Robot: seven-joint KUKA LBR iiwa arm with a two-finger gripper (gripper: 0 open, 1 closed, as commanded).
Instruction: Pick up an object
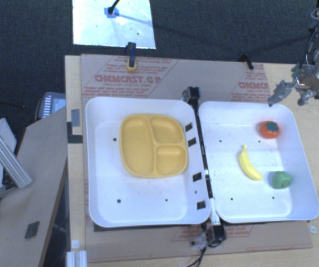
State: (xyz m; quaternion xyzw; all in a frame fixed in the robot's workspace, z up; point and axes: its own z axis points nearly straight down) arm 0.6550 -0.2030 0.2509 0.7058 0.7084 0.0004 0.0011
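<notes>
In the right bin (243, 204) lie three items. An orange-red tomato-like piece (269, 129) sits near the far right corner. A yellow banana (249, 164) lies in the middle, and a green round piece (281, 179) rests just right of it. My gripper (293, 93) hangs above the bin's far right edge, beyond the tomato, with its two fingers spread apart and nothing between them.
The left bin (103, 204) holds a yellow divided plate (152, 146). A black clip strip (198, 149) runs between the bins. A yellow clamp (131, 60) sits at the bench's far edge, by a shiny sheet (113, 15).
</notes>
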